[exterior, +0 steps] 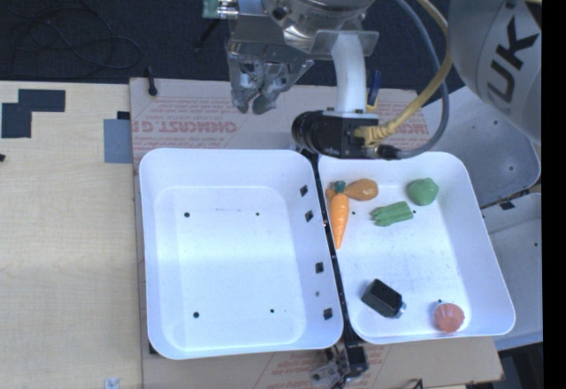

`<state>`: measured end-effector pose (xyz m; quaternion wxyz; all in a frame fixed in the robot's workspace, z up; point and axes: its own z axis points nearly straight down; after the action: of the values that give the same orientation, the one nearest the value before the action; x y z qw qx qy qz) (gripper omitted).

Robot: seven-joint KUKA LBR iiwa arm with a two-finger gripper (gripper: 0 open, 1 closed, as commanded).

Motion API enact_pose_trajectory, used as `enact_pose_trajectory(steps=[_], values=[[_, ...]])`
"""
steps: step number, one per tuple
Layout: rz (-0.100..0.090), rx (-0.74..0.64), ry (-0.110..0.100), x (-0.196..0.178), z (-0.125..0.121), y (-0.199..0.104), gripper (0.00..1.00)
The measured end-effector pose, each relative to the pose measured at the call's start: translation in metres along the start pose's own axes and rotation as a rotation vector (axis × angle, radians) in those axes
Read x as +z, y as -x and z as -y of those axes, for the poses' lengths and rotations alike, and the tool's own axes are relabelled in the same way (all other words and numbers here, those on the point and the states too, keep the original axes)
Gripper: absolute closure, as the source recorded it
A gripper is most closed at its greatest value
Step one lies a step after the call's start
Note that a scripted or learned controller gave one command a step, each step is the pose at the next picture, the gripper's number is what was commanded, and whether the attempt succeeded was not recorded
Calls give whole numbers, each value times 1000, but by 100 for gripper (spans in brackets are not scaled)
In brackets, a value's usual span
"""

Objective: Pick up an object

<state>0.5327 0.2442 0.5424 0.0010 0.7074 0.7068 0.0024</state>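
The carrot [339,217] at the right bin's [482,228] ten o'clock looks light, stiff, slick — grip mid-body; the claw [257,101] hangs high, its opening unclear.

Robot lab, bench [62,228], white bins [159,175], loose cables [106,34]

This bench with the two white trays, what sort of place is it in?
Probably a robotics lab. A big grey robot arm with a gripper hangs over two white bins, and the right-hand one holds toy food like a carrot, with loose cables behind.
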Motion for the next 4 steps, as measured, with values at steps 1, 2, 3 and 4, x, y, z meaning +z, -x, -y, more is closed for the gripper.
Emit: enact_pose_trajectory(steps=[1,2,3,4], values=[[4,0,-9,5,1,0,0],[5,-1,-13,-4,0,0,100],[7,-2,-17,-13,0,-1,100],[5,0,-11,7,-37,0,100]])
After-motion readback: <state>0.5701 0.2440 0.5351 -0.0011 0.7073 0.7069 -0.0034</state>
